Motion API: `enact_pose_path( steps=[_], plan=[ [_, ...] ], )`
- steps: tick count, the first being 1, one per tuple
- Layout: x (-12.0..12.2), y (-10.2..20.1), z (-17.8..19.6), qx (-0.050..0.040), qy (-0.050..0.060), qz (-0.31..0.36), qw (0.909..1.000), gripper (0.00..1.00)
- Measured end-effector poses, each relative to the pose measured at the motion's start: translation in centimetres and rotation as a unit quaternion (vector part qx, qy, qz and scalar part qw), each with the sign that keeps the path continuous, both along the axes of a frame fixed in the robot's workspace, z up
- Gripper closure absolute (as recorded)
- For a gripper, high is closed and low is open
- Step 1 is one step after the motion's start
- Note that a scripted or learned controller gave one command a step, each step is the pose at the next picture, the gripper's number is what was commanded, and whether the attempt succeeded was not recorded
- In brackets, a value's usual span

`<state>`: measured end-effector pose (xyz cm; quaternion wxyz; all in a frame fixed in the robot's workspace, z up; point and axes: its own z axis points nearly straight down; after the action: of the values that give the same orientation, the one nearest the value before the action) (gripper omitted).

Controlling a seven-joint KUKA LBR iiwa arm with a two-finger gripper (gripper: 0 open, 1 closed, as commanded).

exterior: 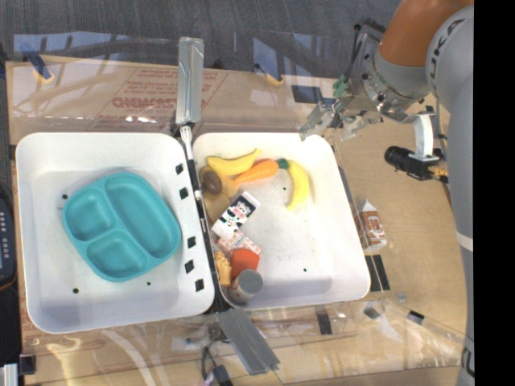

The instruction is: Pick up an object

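Note:
My gripper [330,125] hovers over the far right corner of the right bin [338,256], open, with nothing between its fingers. Below it in that bin lie a yellow banana [299,185], a second banana [232,165] and an orange carrot [257,171] near the far wall. A brown round piece [211,182] lies by the left wall. Toward the front are a black-and-white cow-print carton [235,215], an orange cup [245,260] and a grey can [248,282]. All of them rest on the bin floor, apart from the gripper.
The left bin [40,296] holds a teal divided plate [121,225]. A grey bar [190,79] stands behind the seam between the bins. A small brown packet [373,227] lies on the bench right of the right bin. The arm's black attachment [412,163] juts out at the right.

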<state>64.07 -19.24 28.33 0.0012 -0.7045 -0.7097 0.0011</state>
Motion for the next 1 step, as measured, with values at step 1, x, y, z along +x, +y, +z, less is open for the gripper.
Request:
enact_pose_path(
  steps=[1],
  plan=[
    [0.39,-1.13,-13.93,0.0007,0.005,-0.088,0.9961,0.0]
  ],
)
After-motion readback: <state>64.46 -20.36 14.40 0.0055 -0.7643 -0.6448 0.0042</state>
